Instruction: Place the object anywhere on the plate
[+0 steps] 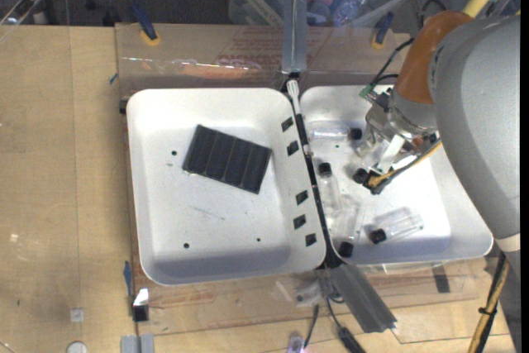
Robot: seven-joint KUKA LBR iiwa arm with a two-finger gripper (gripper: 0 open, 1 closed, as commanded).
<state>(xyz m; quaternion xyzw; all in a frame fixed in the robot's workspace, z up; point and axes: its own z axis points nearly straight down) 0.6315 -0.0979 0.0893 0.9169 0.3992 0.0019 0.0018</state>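
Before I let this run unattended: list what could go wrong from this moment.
1. The small clear plastic vials with black caps lie scattered in the right white bin; they blend into it, so a grasp may miss.
2. The gripper hangs among several vials and could knock them aside.
3. The dark ribbed rectangular plate sits in the left white bin, across the raised centre divider; a carried vial could clip it.

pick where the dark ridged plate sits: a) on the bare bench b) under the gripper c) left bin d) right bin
c, the dark ridged plate lies flat in the left bin, while the gripper is over the right bin among small clear bottles.
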